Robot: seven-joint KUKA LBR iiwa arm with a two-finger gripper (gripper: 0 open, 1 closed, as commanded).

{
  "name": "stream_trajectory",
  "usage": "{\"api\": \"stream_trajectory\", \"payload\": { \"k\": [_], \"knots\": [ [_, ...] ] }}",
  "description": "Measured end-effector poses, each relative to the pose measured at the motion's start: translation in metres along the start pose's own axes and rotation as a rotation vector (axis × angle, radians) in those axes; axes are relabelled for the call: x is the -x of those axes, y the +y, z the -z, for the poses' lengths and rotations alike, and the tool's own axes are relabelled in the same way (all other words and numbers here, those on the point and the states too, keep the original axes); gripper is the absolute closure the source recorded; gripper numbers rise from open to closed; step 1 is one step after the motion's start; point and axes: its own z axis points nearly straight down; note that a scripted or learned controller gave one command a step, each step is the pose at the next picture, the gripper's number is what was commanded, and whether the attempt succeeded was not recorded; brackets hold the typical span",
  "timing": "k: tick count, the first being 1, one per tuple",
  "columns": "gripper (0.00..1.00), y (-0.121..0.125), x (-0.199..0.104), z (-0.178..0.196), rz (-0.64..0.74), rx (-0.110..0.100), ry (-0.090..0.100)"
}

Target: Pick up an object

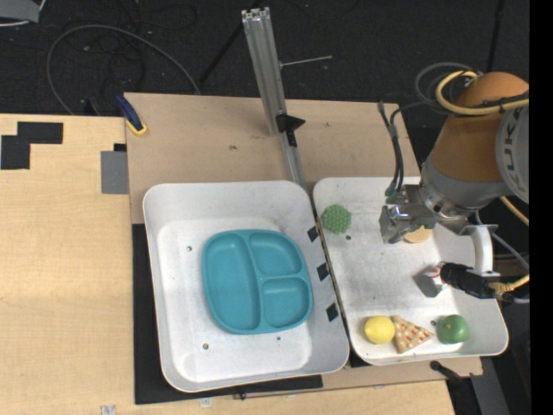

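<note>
The big grey robot arm (pixel 484 158) with the orange band comes in from the right side and bends down low. Its small shiny metal two-finger gripper (pixel 397 228) points down at the end of the arm. Thin black cables run beside the wrist.

Tan bench top (pixel 216 132) under slanted overhead view; light wood-grain panel (pixel 60 258) at left; black floor (pixel 130 33) behind, looped cables (pixel 86 46); aluminium post (pixel 263 67) upright at centre.
</note>
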Motion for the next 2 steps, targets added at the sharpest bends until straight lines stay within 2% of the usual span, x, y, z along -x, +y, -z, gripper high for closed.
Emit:
{"api": "stream_trajectory", "payload": {
  "k": [1,2],
  "knots": [
    [1.00,0.001,0.001,0.049,0.000,-0.001,0.000],
    [1.00,-0.007,-0.049,0.030,0.002,-0.009,0.002]
  ]
}}
